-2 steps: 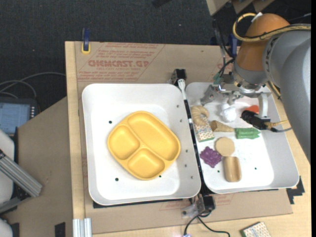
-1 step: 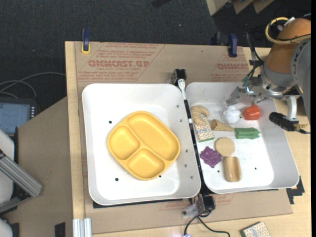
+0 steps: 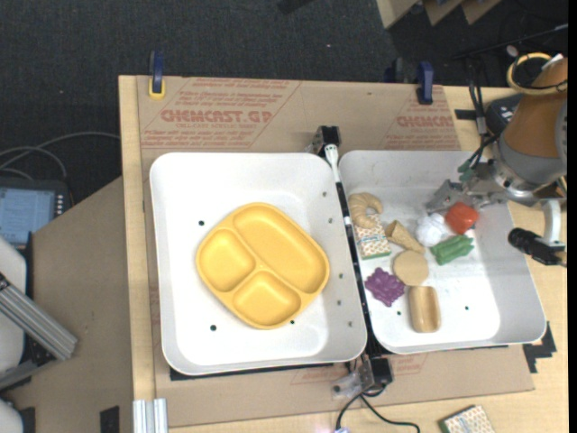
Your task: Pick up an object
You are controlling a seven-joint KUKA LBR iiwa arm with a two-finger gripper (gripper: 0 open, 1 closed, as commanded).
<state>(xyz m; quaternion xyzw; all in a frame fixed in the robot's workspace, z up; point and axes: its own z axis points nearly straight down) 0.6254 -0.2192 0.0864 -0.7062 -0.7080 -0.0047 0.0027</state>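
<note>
My gripper [image 3: 458, 194] hovers over the back right part of the right bin [image 3: 514, 327], reaching in from the right. Just below it lies a red tomato-like toy [image 3: 462, 216], with a white piece [image 3: 434, 231] to its left and a green vegetable [image 3: 452, 249] in front. Whether the gripper touches the red toy cannot be told. Further left in the same bin are a tan croissant [image 3: 365, 207], a checkered cracker [image 3: 370, 240], a tan wedge [image 3: 404, 235], a round tan disc [image 3: 411, 267], purple grapes [image 3: 385, 286] and a bread loaf [image 3: 424, 308].
The left bin [image 3: 171, 242] holds a yellow divided plate [image 3: 261, 264] at its middle. The grey arm with its orange band [image 3: 534, 120] stands over the right bin's far right corner. The bins' shared wall [image 3: 347, 242] runs between them.
</note>
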